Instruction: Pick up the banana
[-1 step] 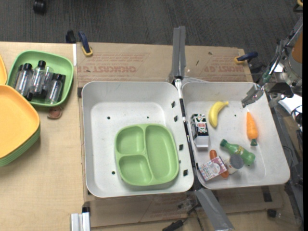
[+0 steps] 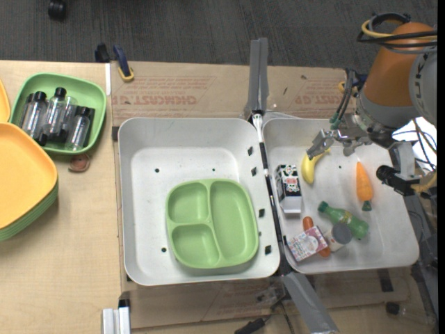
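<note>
Near edge of the right bin (image 2: 389,259): a pink packet (image 2: 306,243), then a green bottle (image 2: 344,218) and a carrot (image 2: 364,181). Farther in, the banana (image 2: 310,165) lies free on the bin floor beside a small box (image 2: 289,186). Farthest, the pincer (image 2: 324,143) hangs at the banana's upper end, fingers apart, holding nothing. A sound grasp probably requires straddling the fruit's midsection before closing.

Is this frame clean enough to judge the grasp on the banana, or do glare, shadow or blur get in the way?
Camera view: even overhead light, soft shadows. The banana is sharp and yellow against the right bin, whose white floor is bright but not blown out. The tool sits at the banana's upper end, dark and cluttered by cables, so its grip is hard to read.
</note>
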Motion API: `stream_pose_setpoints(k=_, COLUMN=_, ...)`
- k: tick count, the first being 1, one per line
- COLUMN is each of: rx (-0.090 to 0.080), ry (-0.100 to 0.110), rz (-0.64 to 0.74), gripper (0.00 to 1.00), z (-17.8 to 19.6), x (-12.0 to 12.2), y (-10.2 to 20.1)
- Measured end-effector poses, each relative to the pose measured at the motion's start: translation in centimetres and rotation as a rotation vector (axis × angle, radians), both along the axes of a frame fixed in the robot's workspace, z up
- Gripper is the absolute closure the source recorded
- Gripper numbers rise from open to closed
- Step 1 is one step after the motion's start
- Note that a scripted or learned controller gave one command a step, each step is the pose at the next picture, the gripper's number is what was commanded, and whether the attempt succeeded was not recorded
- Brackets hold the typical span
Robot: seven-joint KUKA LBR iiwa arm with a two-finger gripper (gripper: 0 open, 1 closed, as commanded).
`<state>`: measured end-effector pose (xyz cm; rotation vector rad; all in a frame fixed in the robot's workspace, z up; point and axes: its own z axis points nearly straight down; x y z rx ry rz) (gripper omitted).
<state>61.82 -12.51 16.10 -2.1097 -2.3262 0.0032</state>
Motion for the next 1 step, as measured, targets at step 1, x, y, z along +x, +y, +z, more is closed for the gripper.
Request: stream_pose_setpoints(k=1, rx=0.000, ry=0.001, rz=-0.251, gripper=0.00, z=-7.04, x=-2.71, y=1.17)
